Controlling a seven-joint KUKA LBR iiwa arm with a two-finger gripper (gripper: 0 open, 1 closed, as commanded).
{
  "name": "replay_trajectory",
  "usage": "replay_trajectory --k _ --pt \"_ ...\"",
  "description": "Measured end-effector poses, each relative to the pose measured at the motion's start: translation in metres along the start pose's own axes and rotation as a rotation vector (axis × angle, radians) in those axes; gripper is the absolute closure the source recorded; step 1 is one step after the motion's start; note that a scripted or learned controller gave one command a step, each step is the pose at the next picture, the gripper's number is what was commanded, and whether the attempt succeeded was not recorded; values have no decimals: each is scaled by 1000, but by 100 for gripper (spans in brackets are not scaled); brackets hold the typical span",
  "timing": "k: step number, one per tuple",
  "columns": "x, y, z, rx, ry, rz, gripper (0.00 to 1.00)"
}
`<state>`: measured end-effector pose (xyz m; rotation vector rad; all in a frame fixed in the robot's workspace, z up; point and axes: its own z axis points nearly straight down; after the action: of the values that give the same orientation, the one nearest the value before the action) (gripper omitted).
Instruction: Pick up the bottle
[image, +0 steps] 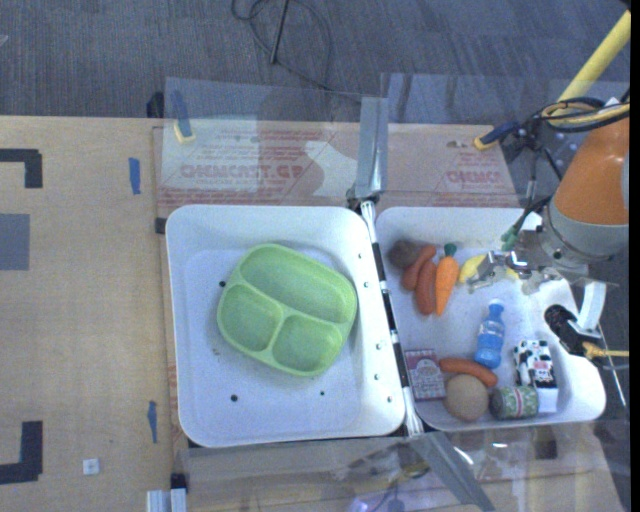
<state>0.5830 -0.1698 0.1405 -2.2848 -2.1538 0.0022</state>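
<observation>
The bottle (490, 336) is small and blue with a pale cap. It stands in the middle of the right bin (590, 400), apart from the items around it. My gripper (516, 264) hangs over the bin's upper right part, above and slightly right of the bottle, and nothing shows in its grasp. The grey arm with its orange band (593, 188) reaches in from the right.
The right bin also holds two carrots (437, 281), a brown lump (403, 253), a yellow item (475, 268), a sausage (469, 370), a potato (466, 398), a can (513, 402), a cow-print carton (534, 365) and a pink box (425, 375). A green divided plate (287, 310) lies in the left bin (190, 400).
</observation>
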Motion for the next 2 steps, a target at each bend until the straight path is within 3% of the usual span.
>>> replay_trajectory --k 1,2 --pt "-26 -52 55 -6 1 -75 0" --pt "-31 -100 55 -5 2 33 0"
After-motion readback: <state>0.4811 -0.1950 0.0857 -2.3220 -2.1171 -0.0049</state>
